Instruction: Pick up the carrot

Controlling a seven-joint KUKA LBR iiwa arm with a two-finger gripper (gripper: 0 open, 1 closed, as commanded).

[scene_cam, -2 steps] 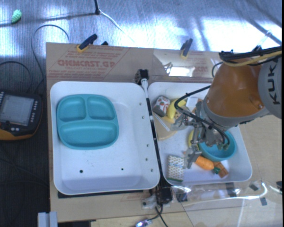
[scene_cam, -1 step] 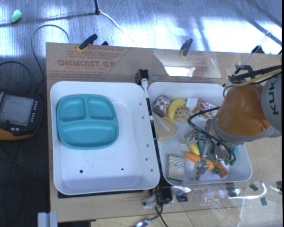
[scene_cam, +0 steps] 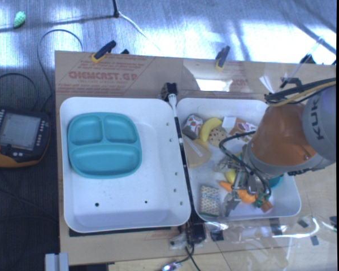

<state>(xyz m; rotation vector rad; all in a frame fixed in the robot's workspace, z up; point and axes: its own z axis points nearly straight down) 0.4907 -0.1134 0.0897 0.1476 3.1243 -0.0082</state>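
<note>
The carrot (scene_cam: pixel 244 196), small and orange, lies on the floor of the right bin (scene_cam: pixel 288 208) near its front wall. My gripper (scene_cam: pixel 246 204) reaches down over it from the right, below the orange wrist band. Its two grey fingers (scene_cam: pixel 231 202) stand apart on either side of the carrot, so the gripper is open around it. The carrot's left tip sits close to the left finger. A second small orange piece (scene_cam: pixel 225 185) shows just left of the gripper body.
The right bin also holds a banana (scene_cam: pixel 210 127), a round cookie (scene_cam: pixel 217 135), a small can (scene_cam: pixel 192 124), a checkered packet (scene_cam: pixel 210 198) and a brown bit (scene_cam: pixel 266 206). The left bin (scene_cam: pixel 158 196) bears a blue divided plate (scene_cam: pixel 104 144).
</note>
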